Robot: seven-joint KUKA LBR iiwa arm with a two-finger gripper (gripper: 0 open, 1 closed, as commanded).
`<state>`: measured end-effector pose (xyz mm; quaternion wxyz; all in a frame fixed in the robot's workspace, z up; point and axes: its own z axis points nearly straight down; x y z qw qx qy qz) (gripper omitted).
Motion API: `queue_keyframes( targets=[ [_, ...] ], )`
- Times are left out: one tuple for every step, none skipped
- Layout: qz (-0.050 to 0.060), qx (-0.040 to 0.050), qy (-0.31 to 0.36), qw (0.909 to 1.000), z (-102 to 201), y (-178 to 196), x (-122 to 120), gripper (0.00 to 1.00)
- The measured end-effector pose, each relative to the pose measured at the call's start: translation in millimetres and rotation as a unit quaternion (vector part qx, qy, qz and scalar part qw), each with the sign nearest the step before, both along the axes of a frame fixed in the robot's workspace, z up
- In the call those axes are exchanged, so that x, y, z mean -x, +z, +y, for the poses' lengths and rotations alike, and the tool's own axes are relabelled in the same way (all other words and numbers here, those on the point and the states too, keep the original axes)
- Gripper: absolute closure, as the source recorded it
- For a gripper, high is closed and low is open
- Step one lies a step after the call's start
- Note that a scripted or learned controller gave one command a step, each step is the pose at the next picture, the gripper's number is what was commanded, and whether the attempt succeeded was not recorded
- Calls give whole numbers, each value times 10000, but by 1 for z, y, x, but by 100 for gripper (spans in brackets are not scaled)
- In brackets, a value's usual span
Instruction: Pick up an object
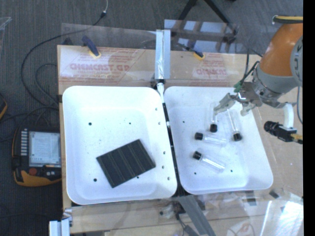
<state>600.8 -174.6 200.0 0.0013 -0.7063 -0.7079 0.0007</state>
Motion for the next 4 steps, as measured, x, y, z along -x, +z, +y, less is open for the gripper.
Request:
queue_keyframes(
  targets=[
    [-9, -3, 255, 9997, -3, -104, -21, 0],
    [-69, 37, 373, 9993, 14, -110, 4, 0],
    [-97, 32, 370, 9993, 14, -99, 3, 100],
    [251, 16, 537, 9982, 105, -29, -56, 100]
  ],
)
